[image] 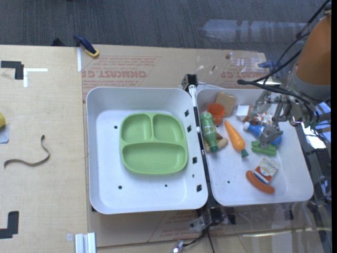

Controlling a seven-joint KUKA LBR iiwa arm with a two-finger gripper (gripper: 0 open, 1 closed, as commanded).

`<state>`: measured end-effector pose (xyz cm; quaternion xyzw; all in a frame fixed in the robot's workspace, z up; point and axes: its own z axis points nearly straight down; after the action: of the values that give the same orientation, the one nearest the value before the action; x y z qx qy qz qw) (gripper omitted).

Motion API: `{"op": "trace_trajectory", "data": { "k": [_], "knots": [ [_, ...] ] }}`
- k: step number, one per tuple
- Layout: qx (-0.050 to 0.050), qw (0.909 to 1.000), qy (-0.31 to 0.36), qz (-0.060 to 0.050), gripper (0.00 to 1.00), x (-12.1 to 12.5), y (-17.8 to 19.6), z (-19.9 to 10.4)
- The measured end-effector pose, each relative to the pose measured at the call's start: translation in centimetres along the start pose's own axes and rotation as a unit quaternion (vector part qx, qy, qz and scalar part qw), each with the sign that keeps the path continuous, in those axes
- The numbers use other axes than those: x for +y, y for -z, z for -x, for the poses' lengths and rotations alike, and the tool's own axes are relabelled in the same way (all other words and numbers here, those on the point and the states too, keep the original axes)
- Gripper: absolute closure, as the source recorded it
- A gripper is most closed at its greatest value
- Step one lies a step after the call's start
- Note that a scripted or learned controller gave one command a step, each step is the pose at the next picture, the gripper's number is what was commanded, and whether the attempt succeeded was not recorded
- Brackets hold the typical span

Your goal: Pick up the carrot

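Your carrot (235,136) lies in the right bin (295,194), toward its left-middle, slanting from a far-left orange end down to a near-right green stub, flat on the bin floor with nothing gripping it. Just to its left a green bottle (208,128) lies lengthwise along the bin's left wall, with a small tan piece (220,142) beside it that looks to be touching or nearly touching the carrot's side. Farther off sit an orange-red cup (216,111) and a slice of bread (225,101). To the carrot's right lie a green flat piece (264,149), a blue item (258,130), and, nearer, a sausage (260,182) with a small printed packet (268,167). The gripper (270,136) hangs over the blue and green pieces at the right of the carrot, apart from it; whether its jaws stand apart or together cannot be told from this slant, and nothing can be seen held in them. The left bin (95,157) carries a green divided plate (154,143). You should judge this as the approach step, the grasp not yet begun. The next move calls for shifting left until the tool is centred over the carrot's thicker middle, turning the wrist so the jaws close across its slanted axis, then descending cleanly, keeping clear of the tan piece on the left and the green piece on the right.
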<state>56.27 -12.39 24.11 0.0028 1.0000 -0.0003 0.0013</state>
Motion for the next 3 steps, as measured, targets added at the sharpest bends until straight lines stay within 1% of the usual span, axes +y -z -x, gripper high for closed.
{"op": "trace_trajectory", "data": {
  "k": [1, 2, 3],
  "knots": [
    [0.0, 0.9941, 0.108, 0.001, 0.0, 1.6, -13.8, -2.9],
    [-0.002, 0.9939, 0.11, 0.0, 1.0, 1.7, -12.8, -2.7],
    [-0.002, 0.9827, 0.185, 0.001, 1.0, 7.5, -4.8, 1.3]
  ]
}}
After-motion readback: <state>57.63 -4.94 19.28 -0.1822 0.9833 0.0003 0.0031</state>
